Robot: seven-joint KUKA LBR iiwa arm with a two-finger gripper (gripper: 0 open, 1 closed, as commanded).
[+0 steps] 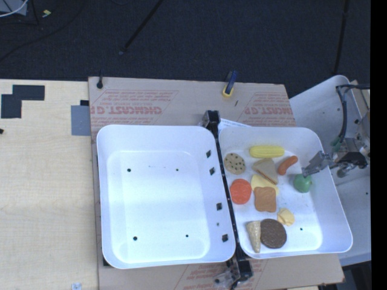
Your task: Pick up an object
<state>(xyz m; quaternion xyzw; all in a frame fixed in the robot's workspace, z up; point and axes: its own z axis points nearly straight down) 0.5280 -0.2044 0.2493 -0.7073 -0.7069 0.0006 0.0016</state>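
The right bin [335,222] holds several toy foods. Among them are a yellow corn cob [266,151], an orange sausage [288,164], a speckled cookie [234,162], a cheese wedge [265,172], a red tomato [240,191], a toast slice [265,199], a small yellow piece [285,216], a brown patty [273,234], a cream cone [254,234] and a green ball [302,183]. My gripper [315,164] reaches in over the right rim of this bin, its tip just above and to the right of the green ball. Nothing is visibly held.
The left bin [109,162] lies beside the right one, joined by a black divider with clips [219,186]. Both rest on cardboard [151,104]. A blue-yellow clamp [230,84] sits at the back edge. White equipment [326,101] stands at the right.
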